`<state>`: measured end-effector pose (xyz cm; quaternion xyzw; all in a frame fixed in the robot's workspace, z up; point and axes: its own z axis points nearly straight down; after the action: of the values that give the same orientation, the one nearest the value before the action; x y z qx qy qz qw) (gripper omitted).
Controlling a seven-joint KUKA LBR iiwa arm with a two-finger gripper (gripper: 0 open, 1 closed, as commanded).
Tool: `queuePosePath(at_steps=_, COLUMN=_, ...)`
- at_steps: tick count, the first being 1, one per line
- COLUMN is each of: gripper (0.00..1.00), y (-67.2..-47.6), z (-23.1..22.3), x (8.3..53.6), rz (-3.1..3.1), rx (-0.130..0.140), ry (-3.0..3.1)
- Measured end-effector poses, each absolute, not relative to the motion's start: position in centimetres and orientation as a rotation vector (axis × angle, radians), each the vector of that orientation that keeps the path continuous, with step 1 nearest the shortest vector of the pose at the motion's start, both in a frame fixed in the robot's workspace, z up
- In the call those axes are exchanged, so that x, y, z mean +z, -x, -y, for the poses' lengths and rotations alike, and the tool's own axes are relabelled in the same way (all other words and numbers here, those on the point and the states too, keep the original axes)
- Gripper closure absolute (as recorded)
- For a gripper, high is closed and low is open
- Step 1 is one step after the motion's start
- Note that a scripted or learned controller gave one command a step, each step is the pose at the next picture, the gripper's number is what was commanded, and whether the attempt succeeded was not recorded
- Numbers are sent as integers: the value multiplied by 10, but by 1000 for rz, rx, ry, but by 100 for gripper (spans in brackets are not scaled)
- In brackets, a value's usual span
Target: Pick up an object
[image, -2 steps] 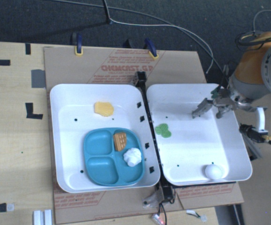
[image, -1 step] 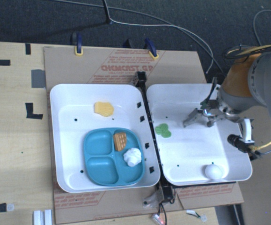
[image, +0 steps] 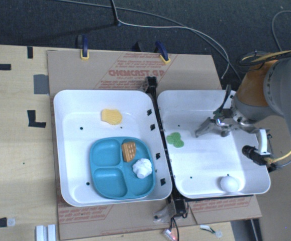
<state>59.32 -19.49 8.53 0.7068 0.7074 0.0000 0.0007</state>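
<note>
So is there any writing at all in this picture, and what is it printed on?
"CHEMCAST GP", or close to it: red print on the brown cardboard sheet under the bins, blurred, so the reading is uncertain.
Smaller red lines around it on the same sheet: too blurred to read.
No lettering can be made out on the white bins, the blue tray or the arm.

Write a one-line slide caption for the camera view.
Gripper hovers in the right bin beside a green piece; a white ball sits near its front edge.
</note>
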Motion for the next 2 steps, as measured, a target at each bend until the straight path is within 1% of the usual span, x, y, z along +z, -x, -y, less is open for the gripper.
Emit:
queuePosePath(at_steps=1, gripper=100, y=-594, z=196, x=97, rz=-2219, rx=1, ry=-2218)
queuePosePath(at_steps=2, gripper=100, y=-589, z=198, x=157, rz=-2219, rx=4, ry=-2218)
